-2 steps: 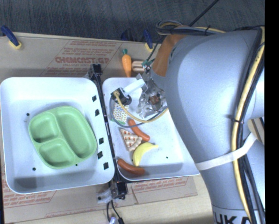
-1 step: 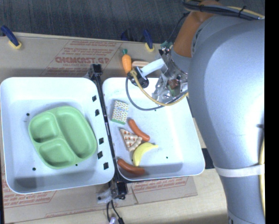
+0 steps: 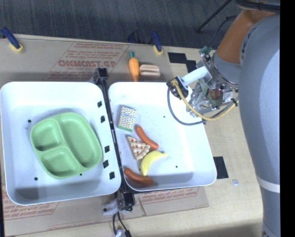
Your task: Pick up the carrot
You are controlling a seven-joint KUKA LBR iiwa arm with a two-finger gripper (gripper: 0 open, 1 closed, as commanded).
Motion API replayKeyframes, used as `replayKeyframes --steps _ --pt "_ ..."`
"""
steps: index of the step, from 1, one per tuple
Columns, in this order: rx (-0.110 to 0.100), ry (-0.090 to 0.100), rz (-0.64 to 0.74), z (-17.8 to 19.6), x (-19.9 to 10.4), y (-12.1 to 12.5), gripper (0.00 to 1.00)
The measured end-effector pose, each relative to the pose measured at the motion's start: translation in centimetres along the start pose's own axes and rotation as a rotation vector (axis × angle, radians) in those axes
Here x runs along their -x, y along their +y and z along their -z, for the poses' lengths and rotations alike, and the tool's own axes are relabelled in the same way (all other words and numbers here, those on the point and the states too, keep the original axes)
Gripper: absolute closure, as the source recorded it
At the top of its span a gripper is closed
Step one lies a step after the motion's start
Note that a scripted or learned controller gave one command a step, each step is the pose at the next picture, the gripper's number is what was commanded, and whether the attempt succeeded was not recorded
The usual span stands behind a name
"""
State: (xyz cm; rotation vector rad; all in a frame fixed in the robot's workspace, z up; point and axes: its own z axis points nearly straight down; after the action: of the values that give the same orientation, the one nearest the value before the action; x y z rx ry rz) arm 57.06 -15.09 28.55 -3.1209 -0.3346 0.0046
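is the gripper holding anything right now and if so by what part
Cannot be told: the gripper hangs over the right bin. The carrot lies outside on the bench, untouched.

The bench (image 3: 226, 191) carries printed cardboard sheeting (image 3: 88, 58). Two white bins rest on it: left bin (image 3: 9, 132), right bin (image 3: 196, 147). At the far edge, a carrot (image 3: 133, 67) lies just beside a hot dog bun (image 3: 149, 71)

We see smooth, glossy white plastic bins (image 3: 187, 147), a matt green plastic divided plate (image 3: 65, 144) in the left one, and printed brown cardboard (image 3: 83, 58) beneath them.
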Motion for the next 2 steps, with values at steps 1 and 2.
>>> replayKeyframes --steps 1,2 --pt "0.000 0.001 -0.009 5.4 1.8 5.8 1.00" --pt "-0.002 -0.003 0.084 -3.5 3.7 -3.5 1.00"
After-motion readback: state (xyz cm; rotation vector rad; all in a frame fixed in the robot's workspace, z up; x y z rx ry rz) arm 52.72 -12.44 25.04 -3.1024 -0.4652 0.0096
